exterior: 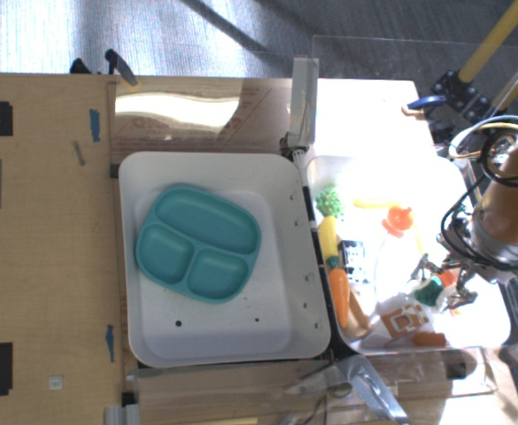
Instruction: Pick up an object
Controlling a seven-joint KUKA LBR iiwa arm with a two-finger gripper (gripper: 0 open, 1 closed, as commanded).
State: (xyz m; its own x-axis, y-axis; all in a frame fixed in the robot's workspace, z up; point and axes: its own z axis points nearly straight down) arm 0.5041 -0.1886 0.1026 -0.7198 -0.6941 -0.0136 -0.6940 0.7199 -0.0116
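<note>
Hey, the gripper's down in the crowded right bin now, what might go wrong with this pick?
1. The gripper sits among tightly packed items, so it may snag a neighbour such as the small box with the orange pattern.
2. Glare washes out the right white bin, so targets there are hard to judge.
3. The orange carrot and yellow banana-like piece lie against the bin's left wall, awkward to grasp.

Tray (197,243) in left bin (276,184)
</note>
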